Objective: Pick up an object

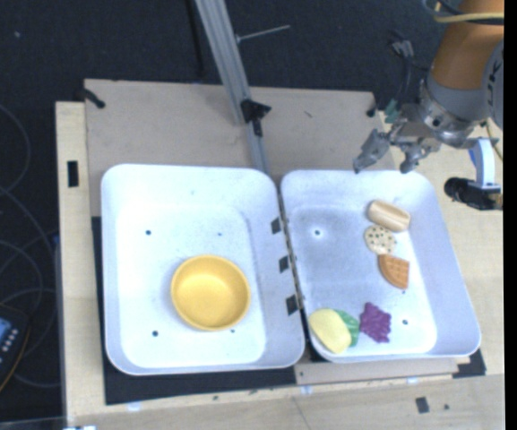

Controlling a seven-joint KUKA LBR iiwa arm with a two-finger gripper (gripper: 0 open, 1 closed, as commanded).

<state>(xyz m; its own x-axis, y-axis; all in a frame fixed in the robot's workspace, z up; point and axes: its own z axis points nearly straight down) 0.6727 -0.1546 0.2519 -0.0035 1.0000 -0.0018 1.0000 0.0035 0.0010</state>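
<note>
Gripper [389, 157]: fingers spread wide, holding nothing, hovering over the far rim of the right bin [330, 240].
Arm [462, 52]: reaches in from the far right, orange band above the wrist.
Right bin contents: bun [388, 215] far right; cookie [380, 238] just near of it; orange wedge [395, 271] nearer still; yellow-green item [331, 330] and purple grapes [375, 322] at the near edge.
Left bin [150, 204]: yellow bowl [210, 292], upright.
Worktop [168, 124]: tan, carries both bins.
Writing: none legible.
</note>
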